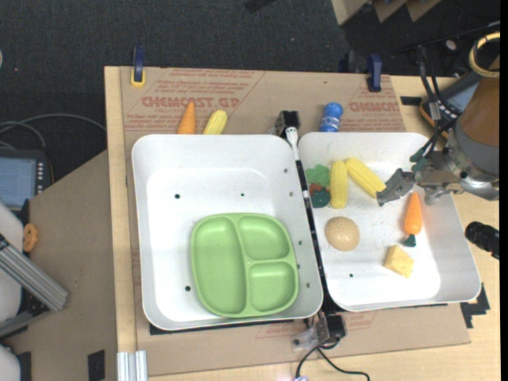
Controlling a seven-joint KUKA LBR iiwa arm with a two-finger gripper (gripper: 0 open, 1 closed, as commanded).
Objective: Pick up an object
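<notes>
The claw (414, 185) hangs over the right bin (452, 280), directly above the carrot (412, 215); whether it is wide or narrow cannot be determined. The right bin also contains two corn cobs (352, 180), a round tan object (342, 233) and a yellow wedge (399, 261). The left bin (159, 165) holds a green divided plate (243, 263).

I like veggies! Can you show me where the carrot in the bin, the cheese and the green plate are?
carrot (412, 214), camera view, orange body.
cheese (399, 261), camera view, wedge's top face.
green plate (208, 254), camera view, largest compartment.
</notes>
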